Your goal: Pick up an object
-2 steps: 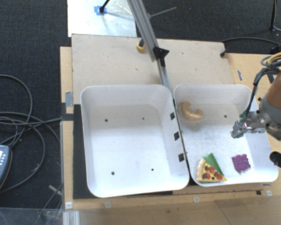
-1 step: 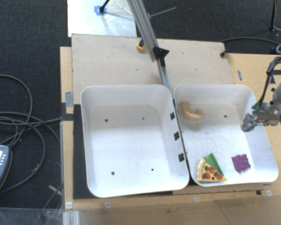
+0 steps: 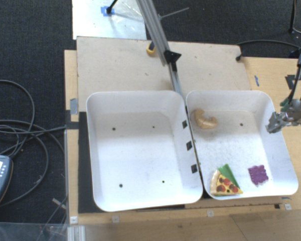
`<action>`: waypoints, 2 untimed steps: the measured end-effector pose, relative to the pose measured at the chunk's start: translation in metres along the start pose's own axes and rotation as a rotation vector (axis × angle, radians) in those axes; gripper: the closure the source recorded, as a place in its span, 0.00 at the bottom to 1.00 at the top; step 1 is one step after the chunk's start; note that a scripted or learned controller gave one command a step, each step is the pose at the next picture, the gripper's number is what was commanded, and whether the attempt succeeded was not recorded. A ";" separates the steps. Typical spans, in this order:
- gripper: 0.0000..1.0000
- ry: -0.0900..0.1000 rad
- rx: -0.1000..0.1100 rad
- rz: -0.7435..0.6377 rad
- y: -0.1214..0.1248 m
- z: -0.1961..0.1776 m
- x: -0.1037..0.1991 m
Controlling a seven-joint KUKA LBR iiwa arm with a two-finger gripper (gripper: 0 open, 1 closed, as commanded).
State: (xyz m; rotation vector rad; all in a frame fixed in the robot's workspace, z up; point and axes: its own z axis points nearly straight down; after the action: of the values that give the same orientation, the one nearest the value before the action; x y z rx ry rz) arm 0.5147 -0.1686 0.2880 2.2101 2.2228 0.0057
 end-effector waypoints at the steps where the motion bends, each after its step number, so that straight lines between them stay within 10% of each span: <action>1: 1.00 0.004 0.006 -0.003 0.001 0.016 0.044; 2: 1.00 0.005 0.006 -0.005 0.003 0.017 0.104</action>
State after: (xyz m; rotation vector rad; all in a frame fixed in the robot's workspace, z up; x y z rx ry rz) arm 0.5169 -0.0647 0.2704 2.2094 2.2342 0.0049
